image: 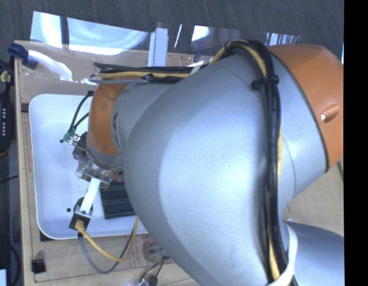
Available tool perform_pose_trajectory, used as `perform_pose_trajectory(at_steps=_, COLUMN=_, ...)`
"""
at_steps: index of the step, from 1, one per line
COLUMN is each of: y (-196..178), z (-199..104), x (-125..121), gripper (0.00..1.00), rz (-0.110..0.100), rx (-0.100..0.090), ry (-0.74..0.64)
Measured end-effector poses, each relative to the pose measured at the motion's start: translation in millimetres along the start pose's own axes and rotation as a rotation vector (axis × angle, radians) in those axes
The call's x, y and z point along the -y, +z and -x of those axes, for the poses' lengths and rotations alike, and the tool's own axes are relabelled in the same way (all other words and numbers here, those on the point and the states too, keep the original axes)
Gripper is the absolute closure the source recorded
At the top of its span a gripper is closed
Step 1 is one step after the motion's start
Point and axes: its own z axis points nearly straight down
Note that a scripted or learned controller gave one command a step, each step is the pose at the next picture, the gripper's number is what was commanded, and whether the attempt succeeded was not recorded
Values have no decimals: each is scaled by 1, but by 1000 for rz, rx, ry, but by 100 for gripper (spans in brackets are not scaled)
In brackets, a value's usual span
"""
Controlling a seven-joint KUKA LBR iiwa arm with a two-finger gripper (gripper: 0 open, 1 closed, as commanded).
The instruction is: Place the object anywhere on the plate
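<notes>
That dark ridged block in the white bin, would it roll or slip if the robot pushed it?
The block looks flat and ribbed, so it would probably slide, not roll. It seems stiff. The arm hides part of it, so its weight is hard to judge. The bin looks smooth, likely slippery.

Smooth matt grey arm (231,171) shell, glossy white plastic bin (50,159), pale bare wood bench (59,258).

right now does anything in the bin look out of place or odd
Nothing looks spilled or damaged. The arm covers most of the view, so only the left part of the bin can be checked. A dark ribbed object lies flat there, partly hidden under the arm.
</notes>
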Motion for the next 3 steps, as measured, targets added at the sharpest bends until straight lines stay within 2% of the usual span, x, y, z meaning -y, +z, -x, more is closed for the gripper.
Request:
perform_pose_trajectory(at_steps=1, y=42, z=53, x=3, gripper=100, rz=5, rx=-16, ry=-143)
perform_pose_trajectory(at_steps=2, y=-52, z=98, x=-20, gripper=100, rz=3, rx=-2, ry=-340)
perform_pose_trajectory(at_steps=3, y=3, z=25, x=27, gripper=100, rz=-2, rx=2, ry=-142)
